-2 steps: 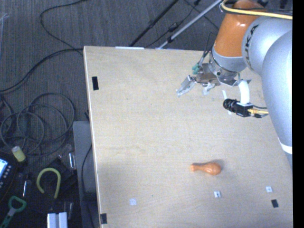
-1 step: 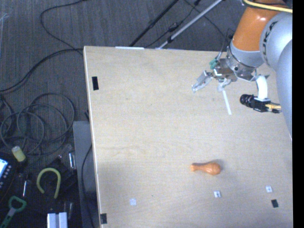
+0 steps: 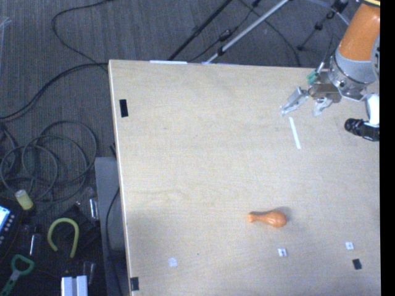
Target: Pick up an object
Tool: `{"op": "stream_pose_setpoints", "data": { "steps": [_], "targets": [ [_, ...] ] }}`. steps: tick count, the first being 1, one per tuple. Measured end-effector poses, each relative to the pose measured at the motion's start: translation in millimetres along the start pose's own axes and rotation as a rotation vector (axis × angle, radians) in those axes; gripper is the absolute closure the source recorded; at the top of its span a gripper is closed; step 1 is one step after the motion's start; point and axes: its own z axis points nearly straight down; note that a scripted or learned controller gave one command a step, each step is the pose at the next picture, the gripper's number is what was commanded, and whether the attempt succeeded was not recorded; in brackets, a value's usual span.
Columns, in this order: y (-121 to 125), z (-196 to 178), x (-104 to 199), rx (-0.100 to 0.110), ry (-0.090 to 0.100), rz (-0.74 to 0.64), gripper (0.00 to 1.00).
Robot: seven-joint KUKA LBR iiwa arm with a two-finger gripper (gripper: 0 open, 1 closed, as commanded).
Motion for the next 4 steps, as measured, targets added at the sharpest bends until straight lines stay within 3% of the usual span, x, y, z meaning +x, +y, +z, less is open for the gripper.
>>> {"op": "stream_pose_setpoints", "data": {
  "steps": [1,2,3,4],
  "targets": [
    [-0.1,17.7,-6.8,0.001,-0.001,-0.033,0.00],
    [-45.7,-31.1,-5.1,0.000,0.003,0.056,0.00],
    [-24.9,119.6,-1.0,0.003,0.002,-0.005,0.00],
    [0.9,136.3,-4.9,0.000,-0.001,-0.065,0.00]
  ]
}}
